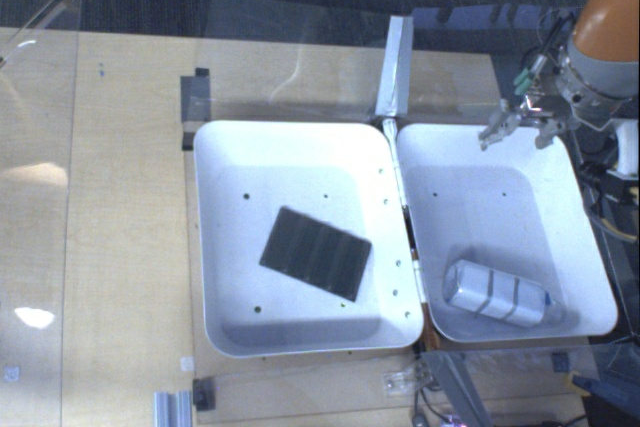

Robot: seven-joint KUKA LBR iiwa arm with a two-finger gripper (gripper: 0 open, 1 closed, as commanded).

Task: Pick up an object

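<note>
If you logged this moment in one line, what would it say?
claw: open, above right bin's far edge, holding nothing | bottle: lying in right bin | dark pad: flat in left bin

Fixed overhead slant onto both bins (300, 140)

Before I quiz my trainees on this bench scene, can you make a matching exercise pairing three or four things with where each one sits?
Things:
1. flat dark ribbed rectangular pad
2. silvery grey plastic bottle lying on its side
3. two-finger gripper
4. upright grey metal divider post

Places:
A. above the far edge of the right bin
B. near end of the right white bin
C. floor of the left white bin
D. behind the spot where both bins meet

Pairs: 1-C, 2-B, 3-A, 4-D
</note>
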